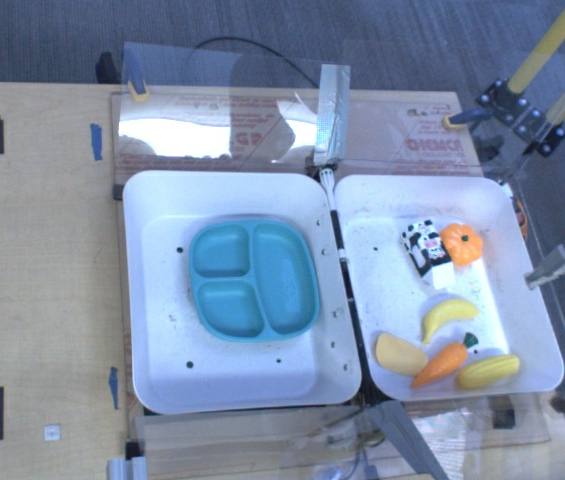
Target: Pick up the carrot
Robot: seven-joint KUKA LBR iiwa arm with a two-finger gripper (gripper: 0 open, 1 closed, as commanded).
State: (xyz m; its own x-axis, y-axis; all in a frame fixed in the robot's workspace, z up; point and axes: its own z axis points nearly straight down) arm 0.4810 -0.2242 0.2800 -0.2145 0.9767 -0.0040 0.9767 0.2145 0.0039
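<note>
Whether the gripper is released or clenched cannot be told from this view. The carrot lies in the right bin, near its front edge, tilted, with its green top pointing toward the back right. Its tip end touches a pale yellow wedge on the left, and a yellow oblong fruit lies just beside it on the right. A banana rests just behind the carrot. Farther back sit a small orange pumpkin and, touching it, a black-and-white patterned carton — any print on it is too small to read. The left bin holds a teal plate divided into three compartments. Behind both bins lies a clear sheet bearing reddish printed lettering — too blurred to make out. Blue tape strips mark the wooden bench.
</note>
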